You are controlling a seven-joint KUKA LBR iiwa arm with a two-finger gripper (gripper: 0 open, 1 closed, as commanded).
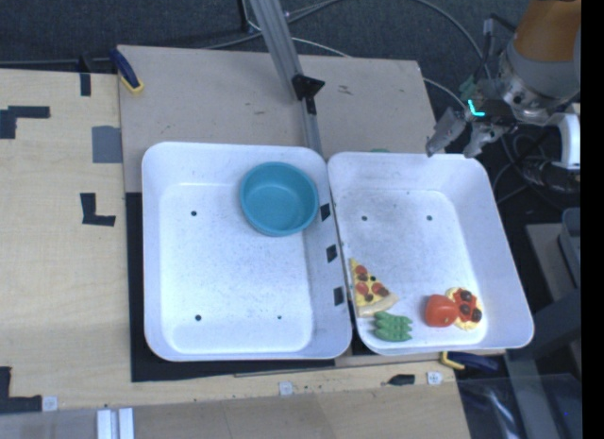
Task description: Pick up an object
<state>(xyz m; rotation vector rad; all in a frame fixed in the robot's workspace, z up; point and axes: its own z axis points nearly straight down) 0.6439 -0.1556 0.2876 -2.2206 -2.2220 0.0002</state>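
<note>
A blue bowl [278,198] sits at the back right of the left bin [179,267]. In the right bin [425,229], along its front edge, lie a toy pizza slice [367,288], a green toy vegetable [393,328], a red tomato [439,311] and a small round pizza piece [466,307]. My gripper [455,137] hangs over the right bin's back right corner, well away from the toys. Its two dark fingers are spread apart with nothing between them.
A slanted metal pole [283,45] runs from the top down to the gap between the bins. Cables [396,3] trail over the beige board behind the bins. A yellow clip [127,74] lies at the board's back left corner.
</note>
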